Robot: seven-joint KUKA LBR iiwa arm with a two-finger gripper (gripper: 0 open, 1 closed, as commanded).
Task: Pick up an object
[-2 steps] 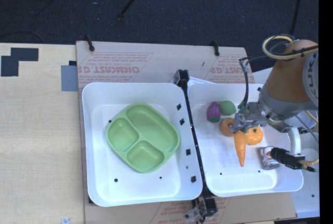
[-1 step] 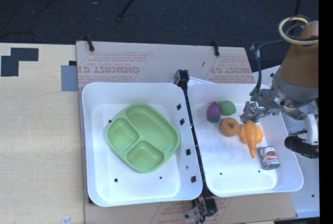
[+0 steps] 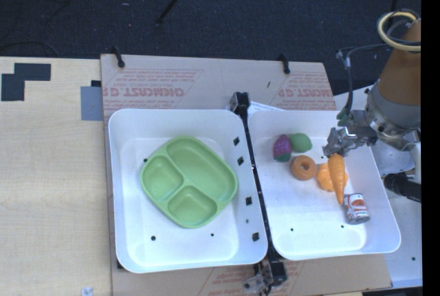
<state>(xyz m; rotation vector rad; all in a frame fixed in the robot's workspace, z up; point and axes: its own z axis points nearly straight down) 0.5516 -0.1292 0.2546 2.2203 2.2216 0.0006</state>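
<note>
Two shallow white plastic bins are sitting side by side on the bench. The left bin is holding a light green three-compartment plastic tray, lying flat and slightly rotated.

The right bin is holding five items clustered toward its far right side: a purple fruit-shaped toy touching a green rounded toy just beside it; an orange ring-shaped doughnut toy below those; an orange carrot-shaped toy lying lengthwise, tip pointing toward the near edge; and a small red-and-white can lying on its side near the carrot's tip.

The grey two-finger gripper is hovering at the carrot's upper end, right above it. Finger spacing: cannot tell from this angle. Nothing is visibly lifted; the carrot is resting on the bin floor.
</note>
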